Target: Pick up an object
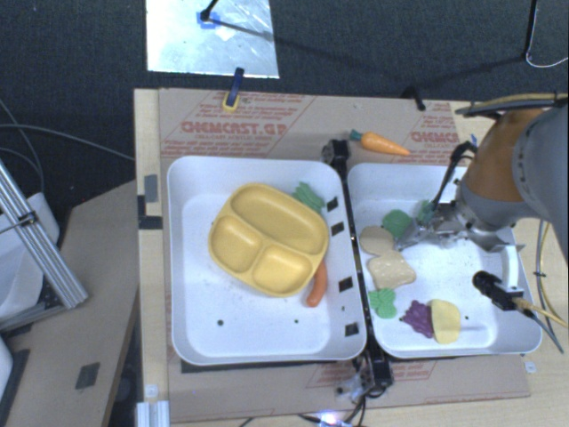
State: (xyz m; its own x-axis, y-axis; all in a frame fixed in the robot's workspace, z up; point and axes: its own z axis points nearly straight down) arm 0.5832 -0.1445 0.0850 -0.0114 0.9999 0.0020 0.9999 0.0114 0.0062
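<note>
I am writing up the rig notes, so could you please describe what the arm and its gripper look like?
The arm is a bulky, rounded grey body with an orange band above the wrist. A thin dark cable loops alongside it. The gripper is a small, dark metal assembly.

Lying on the worktop (pixel 267 123) behind the bins: a carrot (pixel 380 142). Farther back, a shiny metal sheet (pixel 212 25) and a blue-and-yellow clamp (pixel 234 90).

— What sort of place is this?
— A robotics lab: two white bins (pixel 178 265) sit on a taped cardboard sheet (pixel 267 123), left of the fingers, with loose cables (pixel 53 140) and an aluminium frame (pixel 36 247) farther left on dark carpet (pixel 71 43).
</note>
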